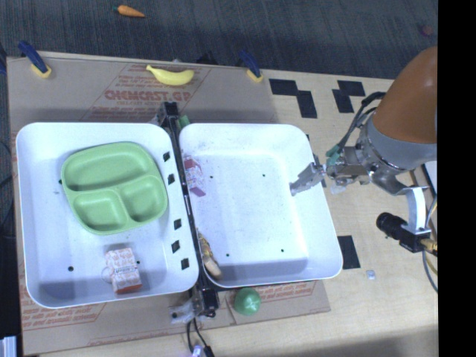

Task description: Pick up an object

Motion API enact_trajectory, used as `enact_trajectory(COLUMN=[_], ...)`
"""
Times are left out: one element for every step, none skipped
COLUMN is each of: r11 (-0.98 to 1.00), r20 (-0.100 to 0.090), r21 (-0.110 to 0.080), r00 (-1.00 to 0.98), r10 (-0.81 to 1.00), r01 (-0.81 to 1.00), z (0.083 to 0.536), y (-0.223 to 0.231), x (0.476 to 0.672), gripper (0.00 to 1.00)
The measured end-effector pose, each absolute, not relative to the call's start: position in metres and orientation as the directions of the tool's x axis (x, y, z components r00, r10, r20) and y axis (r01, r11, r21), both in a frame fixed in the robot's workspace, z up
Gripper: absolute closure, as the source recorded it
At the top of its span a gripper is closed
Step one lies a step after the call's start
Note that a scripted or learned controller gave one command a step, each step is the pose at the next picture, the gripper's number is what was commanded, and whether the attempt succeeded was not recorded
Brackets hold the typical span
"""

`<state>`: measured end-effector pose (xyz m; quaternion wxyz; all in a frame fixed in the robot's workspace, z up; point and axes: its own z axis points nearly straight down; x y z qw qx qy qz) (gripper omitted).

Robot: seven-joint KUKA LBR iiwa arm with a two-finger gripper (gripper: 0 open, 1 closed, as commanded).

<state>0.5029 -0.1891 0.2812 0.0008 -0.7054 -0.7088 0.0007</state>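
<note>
Objects available for picking were spread over two white bins and the cardboard around them. Left bin [30, 199]: one pale green divided tray [113, 186], three compartments, lying flat in the upper half; one small carton [122, 268] with red and white print, near the front wall, well apart from the tray. Right bin [320, 229]: one scrap of red and white wrapper [193, 175] against the left wall beside the black divider [181, 192] that joined the two bins; one small tan item [209, 262] in the front left corner, too small to identify. Cardboard sheet [149, 95] under the bins: one yellow banana [170, 74] behind the bins, near the top of the divider; one green ball [247, 300] in front of the right bin, just outside its front wall. Blue clamps [34, 59] stood at the rear corners of the sheet. One orange item [131, 10] lay on the dark floor beyond the bench, well apart from everything else. Gripper [306, 178]: positioned over the right rim of the right bin, reaching in from the right, its grey tip pointing left towards the bin's floor; nothing was seen between its fingers, and whether they stood apart or together could not be told. Arm [409, 110]: grey with an orange band, above the bench to the right of the bins
</note>
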Motion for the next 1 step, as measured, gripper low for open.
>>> enact_trajectory(r11=[0.005], r20=[0.000], r21=[-0.002], r00=[-0.005], r10=[1.000], r01=[1.000], z=[0.2812], y=[-0.1891], x=[0.5029], gripper=[0.00])
